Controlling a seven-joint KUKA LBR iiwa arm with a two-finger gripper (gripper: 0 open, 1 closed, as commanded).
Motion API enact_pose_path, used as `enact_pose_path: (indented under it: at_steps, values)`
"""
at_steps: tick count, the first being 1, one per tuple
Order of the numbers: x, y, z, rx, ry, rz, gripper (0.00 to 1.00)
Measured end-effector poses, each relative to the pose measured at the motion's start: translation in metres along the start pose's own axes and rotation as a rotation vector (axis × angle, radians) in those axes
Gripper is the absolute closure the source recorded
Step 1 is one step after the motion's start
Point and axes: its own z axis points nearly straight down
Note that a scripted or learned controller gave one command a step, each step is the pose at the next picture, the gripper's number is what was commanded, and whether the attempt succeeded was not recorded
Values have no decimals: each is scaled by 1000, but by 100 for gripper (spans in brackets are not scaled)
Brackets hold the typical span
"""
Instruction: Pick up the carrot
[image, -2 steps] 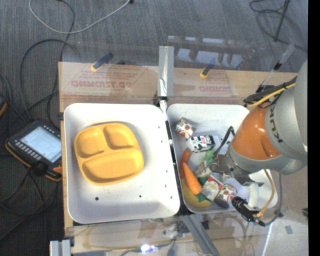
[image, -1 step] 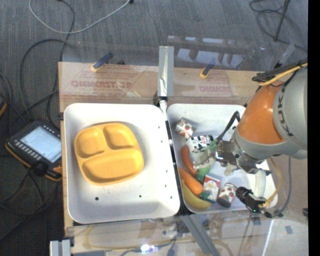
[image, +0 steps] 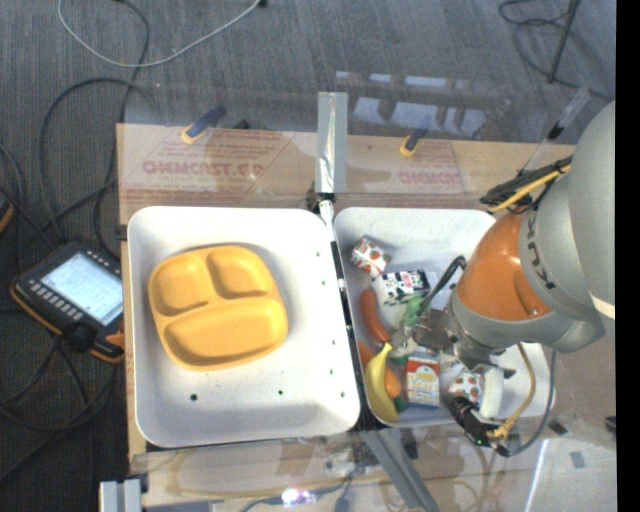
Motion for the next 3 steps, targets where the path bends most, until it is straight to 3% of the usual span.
enact_pose_path:
  at_steps: [1,2,3]
  values:
    - [1,-2,-7,8,2,-2,100]
    - [1,-2,-7,8,1,-1,0]
    - [2,3,5,-7,8,288,0]
